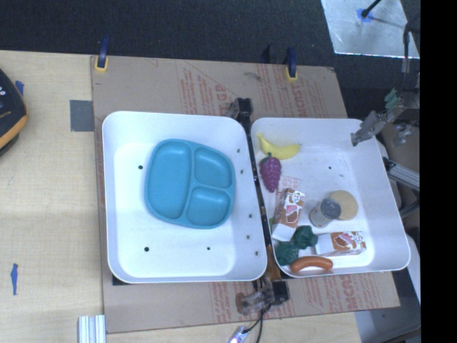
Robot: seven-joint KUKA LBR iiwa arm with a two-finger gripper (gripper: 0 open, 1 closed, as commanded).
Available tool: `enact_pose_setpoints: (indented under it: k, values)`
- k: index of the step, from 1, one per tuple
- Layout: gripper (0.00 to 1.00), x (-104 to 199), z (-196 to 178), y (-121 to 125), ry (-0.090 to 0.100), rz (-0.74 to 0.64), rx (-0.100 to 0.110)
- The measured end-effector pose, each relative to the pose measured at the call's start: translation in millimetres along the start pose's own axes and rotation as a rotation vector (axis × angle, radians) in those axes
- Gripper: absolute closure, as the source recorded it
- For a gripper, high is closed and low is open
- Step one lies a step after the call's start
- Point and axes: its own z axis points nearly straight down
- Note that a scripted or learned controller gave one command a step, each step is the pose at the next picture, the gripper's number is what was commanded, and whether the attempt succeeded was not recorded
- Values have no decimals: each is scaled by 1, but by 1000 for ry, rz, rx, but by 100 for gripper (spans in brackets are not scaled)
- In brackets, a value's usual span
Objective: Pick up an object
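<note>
Your gripper [365,128] hangs at the right bin's [371,164] far right corner; whether it is open, you cannot tell. The left bin [121,191] holds a blue divided plate [190,183]. The right holds a banana [279,148], grapes [270,172], a hot dog [311,265], broccoli [296,241] and blurry packets [289,207].

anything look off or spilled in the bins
Nothing looks spilled or damaged. The blue divided plate lies flat in the left bin. The toy food, with banana, grapes and hot dog, crowds the right bin's left side.
</note>
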Motion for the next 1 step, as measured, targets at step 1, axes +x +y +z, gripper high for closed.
enact_pose_setpoints:
  k: [1]
  values:
    - [0,62,157,-43,1,-1,2]
